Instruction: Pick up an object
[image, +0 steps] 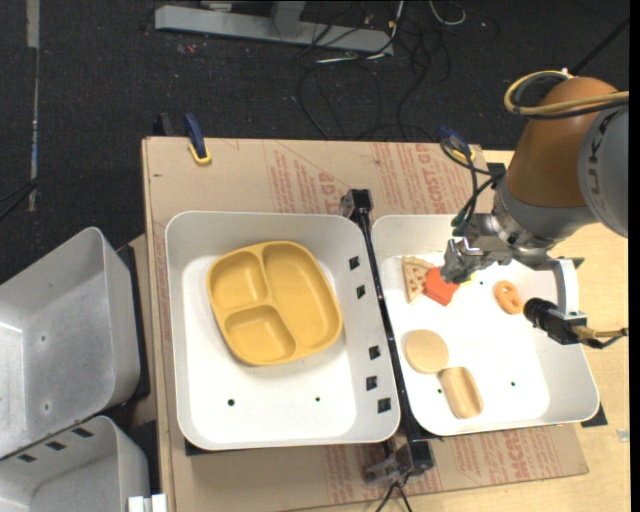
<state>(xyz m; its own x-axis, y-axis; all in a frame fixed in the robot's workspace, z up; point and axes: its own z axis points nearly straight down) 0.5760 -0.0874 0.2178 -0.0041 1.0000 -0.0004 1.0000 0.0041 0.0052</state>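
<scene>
Nearest my camera, a tan bread-like piece (461, 391) and a round cookie (427, 351) lie in the right bin (560, 400). My gripper (458, 262) sits over the orange-red block (440, 289), beside a toast slice (414, 276) — finger spacing I cannot tell. I'd centre over the block — clear of the toast — before closing.

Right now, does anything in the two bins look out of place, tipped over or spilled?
Nothing stands out. The yellow tray lies flat in the left bin; the food pieces sit apart in the right bin, with the claw over the orange block.
</scene>
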